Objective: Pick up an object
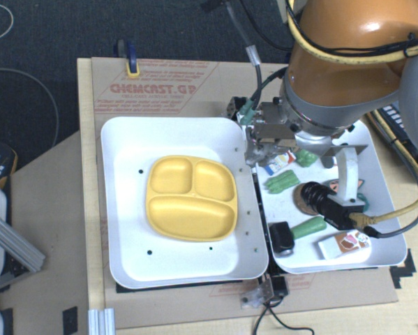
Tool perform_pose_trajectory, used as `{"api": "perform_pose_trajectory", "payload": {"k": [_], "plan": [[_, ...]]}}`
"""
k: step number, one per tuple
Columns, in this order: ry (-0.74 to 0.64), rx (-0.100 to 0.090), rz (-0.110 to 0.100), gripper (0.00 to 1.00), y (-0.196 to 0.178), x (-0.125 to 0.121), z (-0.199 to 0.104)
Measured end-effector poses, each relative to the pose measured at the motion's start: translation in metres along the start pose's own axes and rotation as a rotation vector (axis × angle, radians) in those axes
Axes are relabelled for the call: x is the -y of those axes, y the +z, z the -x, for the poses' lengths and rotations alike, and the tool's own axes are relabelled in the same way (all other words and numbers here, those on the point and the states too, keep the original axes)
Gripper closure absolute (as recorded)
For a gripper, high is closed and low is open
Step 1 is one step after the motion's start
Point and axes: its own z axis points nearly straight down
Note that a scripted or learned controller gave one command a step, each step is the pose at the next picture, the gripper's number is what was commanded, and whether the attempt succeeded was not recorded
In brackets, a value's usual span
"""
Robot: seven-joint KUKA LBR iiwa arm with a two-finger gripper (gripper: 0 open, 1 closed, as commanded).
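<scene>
We see the gripper [264, 145] low over the right bin [383, 253]'s clutter; a yellow divided plate [192, 198] fills the left bin [121, 208].

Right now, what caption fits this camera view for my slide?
Grey-and-orange robot arm reaches over the cluttered right white bin; a yellow divided plastic plate sits in the left white bin.

2 white bins [118, 208], 1 yellow plate [192, 197], 3 green pcs [282, 182]

Legible text: 1 item
Brown board [160, 86] under bins, far edge: red print "CHEMCAST GP", letters partly unclear; smaller red lines above & below too blurred to read. Small packets in right bin: print illegible.
</scene>
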Motion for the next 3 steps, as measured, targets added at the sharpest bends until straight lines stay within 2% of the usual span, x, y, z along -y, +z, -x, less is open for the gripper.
{"api": "perform_pose_trajectory", "payload": {"k": [1,2,3], "plan": [[-0.001,0.000,0.003,1.00,-0.010,-0.001,0.000],[0.008,0.002,-0.015,1.00,0.043,0.002,0.044],[0.005,0.000,0.006,1.00,-0.048,0.000,0.071]]}}
